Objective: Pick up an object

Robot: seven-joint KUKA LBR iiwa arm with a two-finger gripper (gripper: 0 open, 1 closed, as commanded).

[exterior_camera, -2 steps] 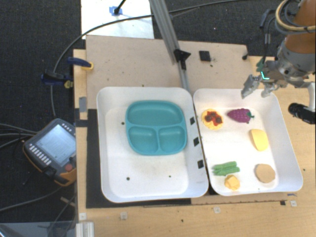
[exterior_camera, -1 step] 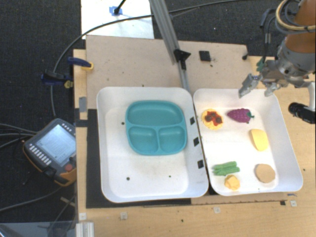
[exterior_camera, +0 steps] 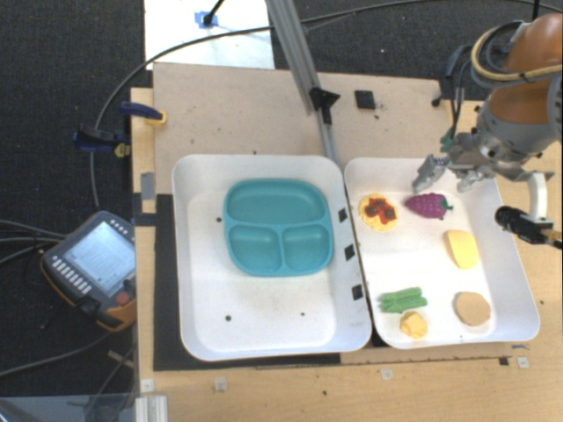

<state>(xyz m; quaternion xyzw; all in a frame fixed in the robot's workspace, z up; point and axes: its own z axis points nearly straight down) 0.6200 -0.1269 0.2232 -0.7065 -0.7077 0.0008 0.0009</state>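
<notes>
Seemingly crosswise purple grapes (exterior_camera: 427, 205), stem rightward.

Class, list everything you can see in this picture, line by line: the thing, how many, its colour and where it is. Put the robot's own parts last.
White bins: 2, white, side by side on the bench.
Divided plate: 1, teal, three compartments, in the left bin.
Toy pizza: 1, yellow with red topping, right bin, far left part.
Toy grapes: 1, purple, right bin, beside the pizza.
Toy lemon-like piece: 1, yellow, right bin, middle.
Toy green beans: 1, green, right bin, near part.
Small yellow toy: 1, yellow, below the beans.
Round tan toy: 1, tan, right bin, near right corner.
Teach pendant: 1, grey and orange, left of the bench.
Clamps: 2, blue and yellow, bench's left edge.
Gripper: 1, grey, above the grapes.
</notes>
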